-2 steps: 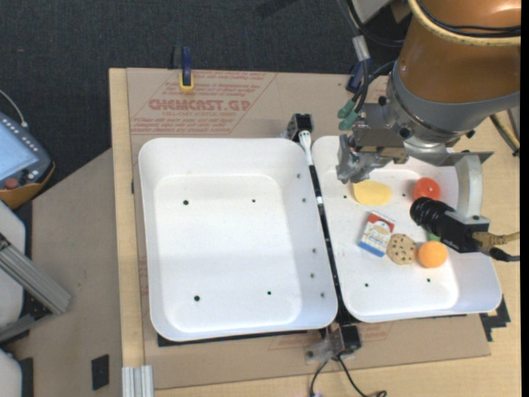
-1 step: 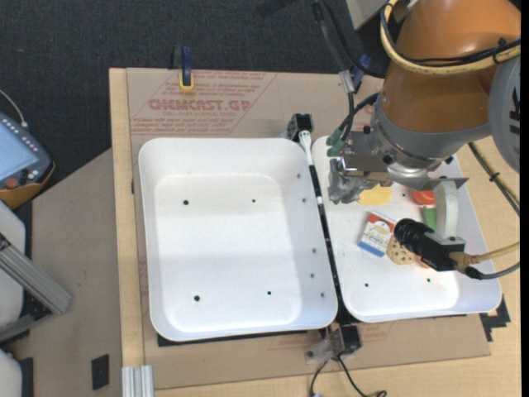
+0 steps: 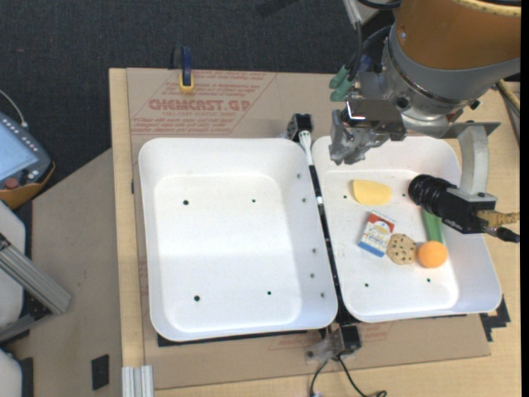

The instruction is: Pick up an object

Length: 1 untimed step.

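The right bin [image 3: 372,300] holds a yellow wedge [image 3: 371,192], a small blue, red and white box [image 3: 376,234], a speckled tan cookie [image 3: 402,249], an orange ball [image 3: 431,255] and a green stick [image 3: 433,225] partly hidden by a black cylinder. My gripper [image 3: 345,150] hangs over the bin's far left corner, a little up and left of the yellow wedge. Nothing shows between its fingers.
The left bin [image 3: 165,172] lies beside it, sharing a black clamped seam [image 3: 318,209]. A black cylinder with a brass fitting [image 3: 450,203] juts over the right bin's right side. The arm's large body [image 3: 455,40] looms over the far right. A blue clamp [image 3: 185,66] stands on the cardboard behind.
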### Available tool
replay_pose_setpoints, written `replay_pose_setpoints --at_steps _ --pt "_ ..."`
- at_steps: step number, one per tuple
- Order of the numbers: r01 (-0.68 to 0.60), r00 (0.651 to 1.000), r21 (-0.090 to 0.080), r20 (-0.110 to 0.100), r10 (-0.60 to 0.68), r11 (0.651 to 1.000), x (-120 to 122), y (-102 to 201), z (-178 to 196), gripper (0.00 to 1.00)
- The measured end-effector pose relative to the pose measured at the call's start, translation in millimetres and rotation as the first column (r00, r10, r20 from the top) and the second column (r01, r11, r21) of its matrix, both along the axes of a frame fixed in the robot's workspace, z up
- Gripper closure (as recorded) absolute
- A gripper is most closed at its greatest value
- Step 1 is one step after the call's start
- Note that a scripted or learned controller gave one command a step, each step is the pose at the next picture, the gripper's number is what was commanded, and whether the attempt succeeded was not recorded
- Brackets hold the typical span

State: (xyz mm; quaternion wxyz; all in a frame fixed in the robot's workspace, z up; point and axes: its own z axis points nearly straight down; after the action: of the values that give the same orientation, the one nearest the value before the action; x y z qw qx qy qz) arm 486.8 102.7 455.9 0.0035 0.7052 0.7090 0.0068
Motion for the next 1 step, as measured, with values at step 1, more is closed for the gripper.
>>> replay_pose_setpoints --at_steps 1 --pt "0.008 0.999 -0.009 -0.032 -0.008 1.0 9.8 -9.0 -163.8 1.0"
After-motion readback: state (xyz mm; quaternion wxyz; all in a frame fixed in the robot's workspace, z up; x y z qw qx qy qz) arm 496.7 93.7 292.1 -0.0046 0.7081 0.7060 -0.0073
